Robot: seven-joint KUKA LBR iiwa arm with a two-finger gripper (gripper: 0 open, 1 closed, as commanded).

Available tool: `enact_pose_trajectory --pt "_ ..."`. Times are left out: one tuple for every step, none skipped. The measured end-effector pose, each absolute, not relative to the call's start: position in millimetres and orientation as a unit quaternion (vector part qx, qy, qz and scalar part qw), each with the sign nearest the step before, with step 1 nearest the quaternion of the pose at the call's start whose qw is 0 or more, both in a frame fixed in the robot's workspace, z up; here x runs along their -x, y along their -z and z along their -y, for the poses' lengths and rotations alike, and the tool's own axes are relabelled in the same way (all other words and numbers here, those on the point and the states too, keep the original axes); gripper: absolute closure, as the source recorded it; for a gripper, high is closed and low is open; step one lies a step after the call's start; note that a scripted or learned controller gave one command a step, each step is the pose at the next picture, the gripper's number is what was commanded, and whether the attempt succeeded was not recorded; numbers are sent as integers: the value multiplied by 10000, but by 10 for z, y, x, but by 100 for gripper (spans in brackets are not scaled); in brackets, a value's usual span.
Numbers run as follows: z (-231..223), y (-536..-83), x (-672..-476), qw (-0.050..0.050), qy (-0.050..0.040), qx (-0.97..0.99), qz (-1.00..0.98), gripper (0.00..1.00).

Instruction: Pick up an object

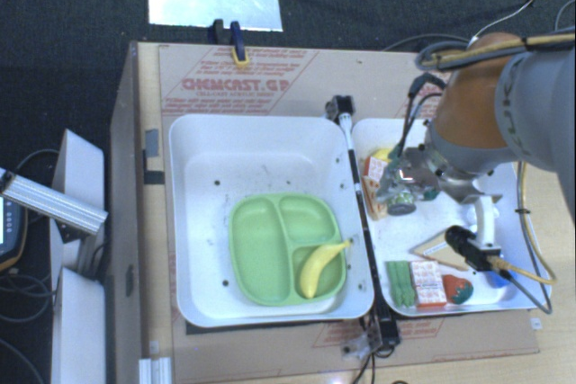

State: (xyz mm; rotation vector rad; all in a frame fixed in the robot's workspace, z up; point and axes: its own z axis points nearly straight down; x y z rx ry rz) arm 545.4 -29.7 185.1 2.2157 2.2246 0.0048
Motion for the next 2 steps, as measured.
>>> enact_pose_trajectory --pt "917 -1949 -6009 17 -4 -7064 -7078 100" --pt "186 -2540 -5555 6 -17 -7052 -7090 100"
